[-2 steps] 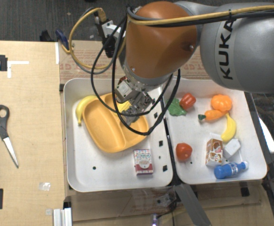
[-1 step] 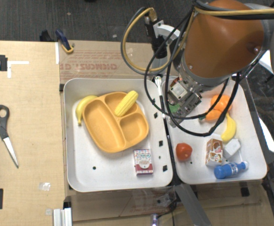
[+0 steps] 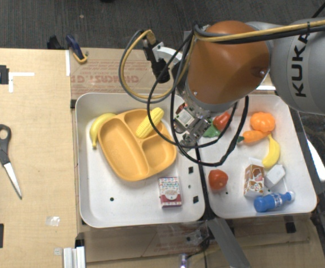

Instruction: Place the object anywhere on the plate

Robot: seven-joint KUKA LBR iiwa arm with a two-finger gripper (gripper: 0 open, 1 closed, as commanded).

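The yellow divided plate (image 3: 130, 149) lies in the left bin (image 3: 95, 205). A corn cob (image 3: 149, 121) rests on the plate's far compartment, near its rim. A yellow banana (image 3: 98, 127) lies along the plate's left edge, on the bin floor. My gripper (image 3: 187, 132) hangs under the orange wrist band at the divide between the two bins, just right of the plate's right rim. The wrist and cables hide most of it. I see nothing held in it.
A small red and white carton (image 3: 170, 192) sits in front of the plate. The right bin (image 3: 296, 205) holds a tomato (image 3: 218, 178), a red pepper (image 3: 220, 121), an orange (image 3: 263, 120), a carrot (image 3: 253, 137), a banana (image 3: 271, 152), a milk carton (image 3: 254, 180) and a blue bottle (image 3: 272, 201). Scissors (image 3: 3, 155) lie on the bench at left.
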